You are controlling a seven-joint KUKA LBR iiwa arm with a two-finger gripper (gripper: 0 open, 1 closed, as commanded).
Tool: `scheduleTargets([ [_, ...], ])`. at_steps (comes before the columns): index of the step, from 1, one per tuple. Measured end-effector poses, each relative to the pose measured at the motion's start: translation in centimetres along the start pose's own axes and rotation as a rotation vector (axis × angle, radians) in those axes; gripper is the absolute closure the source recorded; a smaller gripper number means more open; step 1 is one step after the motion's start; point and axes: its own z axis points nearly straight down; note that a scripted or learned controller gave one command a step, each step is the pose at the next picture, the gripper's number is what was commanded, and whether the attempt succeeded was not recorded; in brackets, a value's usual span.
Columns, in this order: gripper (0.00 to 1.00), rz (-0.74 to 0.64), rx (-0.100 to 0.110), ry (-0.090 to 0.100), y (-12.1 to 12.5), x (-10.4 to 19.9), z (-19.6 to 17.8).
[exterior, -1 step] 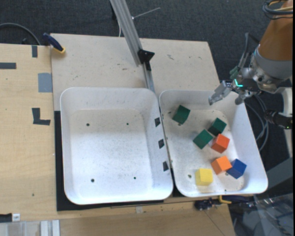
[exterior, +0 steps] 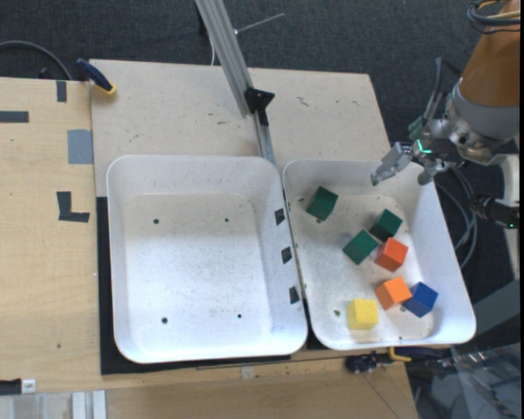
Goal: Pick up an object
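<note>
The right bin [exterior: 437, 234] holds several small blocks. A green block [exterior: 321, 203] lies near its upper left. Two more green blocks [exterior: 361, 246] [exterior: 386, 224] sit mid-bin beside an orange-red block [exterior: 391, 253]. Lower down lie an orange block [exterior: 392, 291], a blue block [exterior: 422, 298] and a yellow block [exterior: 361, 313]. My gripper [exterior: 408, 162] hangs above the bin's upper right corner, up and right of the blocks, with its two fingers spread apart and nothing between them. The arm's orange band [exterior: 496, 68] rises at the right edge.
The left bin [exterior: 122, 234] stands beside the right one. A slanted metal rail [exterior: 231, 55] runs from the top down to the gap between the bins. A blue and yellow clamp [exterior: 96, 75] rests on the bench at upper left. Cables hang right of the bins.
</note>
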Motion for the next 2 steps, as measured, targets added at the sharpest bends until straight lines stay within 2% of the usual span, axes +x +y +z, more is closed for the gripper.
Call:
scheduleTargets([
  [1, 0.00, 0.001, 0.007, 0.000, -0.6, 0.2, 6.3],
  [2, 0.00, 0.002, 0.006, 0.000, -1.1, -0.3, 10.9],
])
